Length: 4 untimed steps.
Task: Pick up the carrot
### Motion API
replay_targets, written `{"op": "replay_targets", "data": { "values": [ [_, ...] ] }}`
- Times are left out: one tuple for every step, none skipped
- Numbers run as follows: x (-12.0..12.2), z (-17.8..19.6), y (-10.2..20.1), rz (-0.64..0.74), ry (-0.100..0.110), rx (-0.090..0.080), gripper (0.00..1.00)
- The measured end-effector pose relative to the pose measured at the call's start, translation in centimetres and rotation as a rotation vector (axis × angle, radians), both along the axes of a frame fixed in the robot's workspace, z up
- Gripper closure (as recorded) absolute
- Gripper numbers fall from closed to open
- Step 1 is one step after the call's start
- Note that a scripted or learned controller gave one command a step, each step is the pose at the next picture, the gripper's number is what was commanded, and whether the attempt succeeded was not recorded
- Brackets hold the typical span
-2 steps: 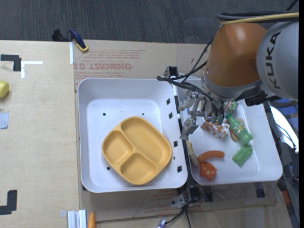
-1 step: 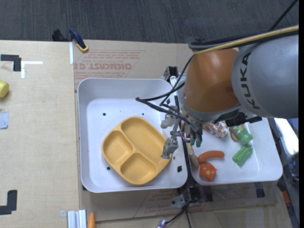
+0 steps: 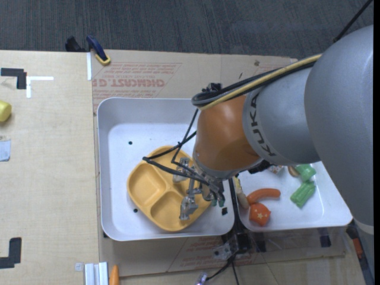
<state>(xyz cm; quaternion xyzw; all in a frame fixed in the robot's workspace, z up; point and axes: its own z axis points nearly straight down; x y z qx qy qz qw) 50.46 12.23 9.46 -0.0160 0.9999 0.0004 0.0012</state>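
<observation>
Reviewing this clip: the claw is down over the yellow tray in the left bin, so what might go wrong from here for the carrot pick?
1. The claw hangs over the yellow tray in the left bin, while the carrot lies in the right bin; closing here would likely miss it.
2. Crossing over, it may clip the wall between the bins.
3. A tomato sits close beside the carrot and could get nudged or grabbed instead.

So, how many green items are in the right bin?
2: one green piece near the arm, the other green piece just below it. The arm covers part of that bin, so more may be hidden.
</observation>
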Motion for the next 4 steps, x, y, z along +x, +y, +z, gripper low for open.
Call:
{"op": "replay_targets", "data": {
  "values": [
    [0.5,1.0,-0.2,-0.008,-0.011,0.000,1.00],
    [0.5,1.6,-0.3,-0.012,-0.010,-0.001,1.00],
    [0.6,2.3,-0.4,-0.014,-0.010,-0.002,1.00],
    [3.3,0.4,-0.1,0.069,-0.008,0.002,1.00]
  ]
}}
